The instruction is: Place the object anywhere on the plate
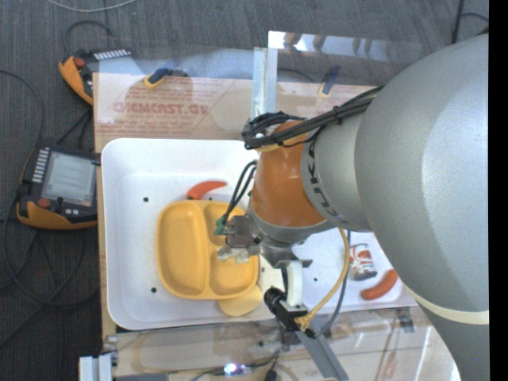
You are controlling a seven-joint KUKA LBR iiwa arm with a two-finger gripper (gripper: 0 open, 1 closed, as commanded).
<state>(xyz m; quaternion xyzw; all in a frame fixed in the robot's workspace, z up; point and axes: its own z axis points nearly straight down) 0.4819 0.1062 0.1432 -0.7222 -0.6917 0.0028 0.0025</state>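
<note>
Orange carrot-like object [207, 189] was seen lying in left bin [127, 165], just beside yellow plate [184, 248], apart from gripper [238, 244]. Gripper state could not be told. Object was judged light, stiff, smooth; mid-body grasp was advised

Yellow plate [184, 248], orange carrot [207, 189], white bin [127, 213].

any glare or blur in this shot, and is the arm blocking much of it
Camera view: sharp and evenly lit on the left white bin and the yellow divided plate; glare shows on the shiny metal strip at the top; the big grey arm, close to the lens, looks soft and covers most of the right bin, leaving a red sausage-shaped object visible.
</note>
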